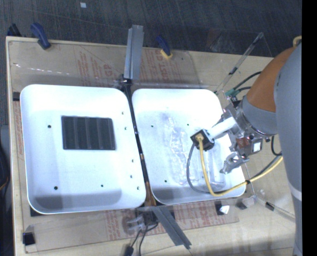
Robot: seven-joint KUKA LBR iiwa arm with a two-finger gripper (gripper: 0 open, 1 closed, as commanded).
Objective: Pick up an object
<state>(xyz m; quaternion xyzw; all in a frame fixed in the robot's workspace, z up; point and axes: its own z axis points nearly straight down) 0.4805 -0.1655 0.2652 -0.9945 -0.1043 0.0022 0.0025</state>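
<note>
A dark grey ribbed rectangular block (88, 133) lies flat in the middle of the left bin (36, 105). A clear, crinkled plastic item (175, 143) lies in the middle of the right bin (164, 97) and is hard to make out against the white floor. My gripper (229, 163) hangs over the right bin's right side, to the right of the clear item and apart from it. The wrist and its fittings hide its tip. A black fitting with a yellow cable (200, 138) juts from the wrist towards the clear item.
The yellow cable (207, 181) loops down over the right bin's front right corner. A metal divider (134, 52) stands between the bins at the back. Blue clamps (41, 38) hold the board's far edge. The arm's body (286, 116) fills the right side.
</note>
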